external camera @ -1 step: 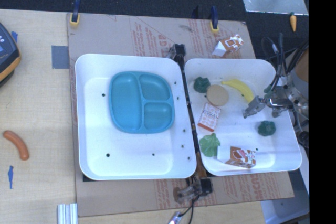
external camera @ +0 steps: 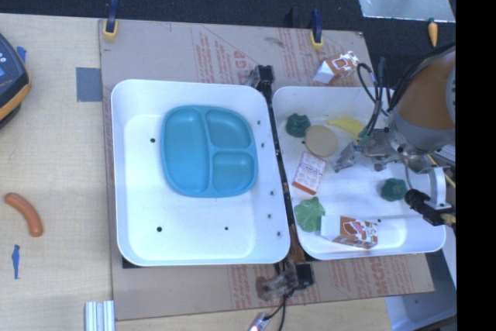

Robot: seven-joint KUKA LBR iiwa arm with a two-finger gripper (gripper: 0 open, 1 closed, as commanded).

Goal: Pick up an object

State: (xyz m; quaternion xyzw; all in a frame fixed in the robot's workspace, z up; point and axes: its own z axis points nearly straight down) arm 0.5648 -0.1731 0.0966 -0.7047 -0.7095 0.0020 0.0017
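Camera view: gripper [external camera: 350,156] down in right bin [external camera: 434,248], fingers unclear, can't tell grip state. Crowded there: tan disc [external camera: 321,141] beside it, teal lump [external camera: 394,188] near right rim. Left bin [external camera: 124,167] has blue divided tray [external camera: 209,150], open floor around it.

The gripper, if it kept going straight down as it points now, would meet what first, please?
Probably the bare floor of the right bin beside the round tan lid; the gripper hangs between that lid and the teal lump, though depth is unclear.
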